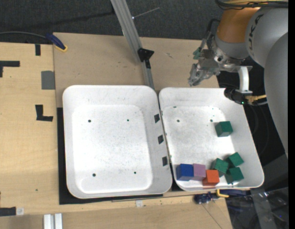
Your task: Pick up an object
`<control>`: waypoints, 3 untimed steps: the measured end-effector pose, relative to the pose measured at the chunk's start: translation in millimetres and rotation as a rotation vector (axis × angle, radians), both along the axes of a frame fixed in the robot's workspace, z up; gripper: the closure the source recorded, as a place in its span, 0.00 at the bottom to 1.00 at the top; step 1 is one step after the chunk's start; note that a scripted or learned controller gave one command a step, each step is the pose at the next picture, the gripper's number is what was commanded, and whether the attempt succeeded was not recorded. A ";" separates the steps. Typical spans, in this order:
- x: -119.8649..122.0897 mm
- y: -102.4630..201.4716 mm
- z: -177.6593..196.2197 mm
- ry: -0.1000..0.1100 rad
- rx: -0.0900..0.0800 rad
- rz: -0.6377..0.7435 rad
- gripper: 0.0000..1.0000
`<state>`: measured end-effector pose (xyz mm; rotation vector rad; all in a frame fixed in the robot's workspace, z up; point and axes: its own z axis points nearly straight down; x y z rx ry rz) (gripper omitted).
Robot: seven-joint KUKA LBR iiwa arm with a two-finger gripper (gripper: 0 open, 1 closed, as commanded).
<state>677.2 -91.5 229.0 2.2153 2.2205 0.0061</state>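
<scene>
No brand, label or writing can be read anywhere in this view. My claw point(197, 78) hangs in the upper right of the frame, just above the far rim of the right bin point(195, 92), over the wooden bench point(23, 128) rather than over the bin floor. Whether it is open or closed I cannot tell, since its tip is small and dark against the bench; nothing shows in its grip. The blocks I could pick all lie in the right bin, well apart from my claw. A lone green block point(224, 128) sits toward the bin's right side, about midway down. The rest crowd the lower right corner: a blue block point(185, 171) touching a pale purple block point(199, 170), an orange block point(212, 177) just beside that, and three more green blocks point(228, 167) clustered to their right, close together or touching. The left bin point(71, 99) lies beside the right one in the middle of the frame. A grey metal bar point(128, 23) slants down from the top centre to the gap between the bins, with a black clamp point(146, 55) on it. Black tape marks point(41, 112) dot the bench at left, and a blue and yellow item point(57, 41) lies at upper left.
</scene>
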 end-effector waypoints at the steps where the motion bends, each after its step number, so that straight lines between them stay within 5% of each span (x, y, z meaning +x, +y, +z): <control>1: 0.2 0.6 18.0 0.006 0.001 -0.001 1.00; 3: -17.8 110.5 26.2 0.008 0.003 0.004 1.00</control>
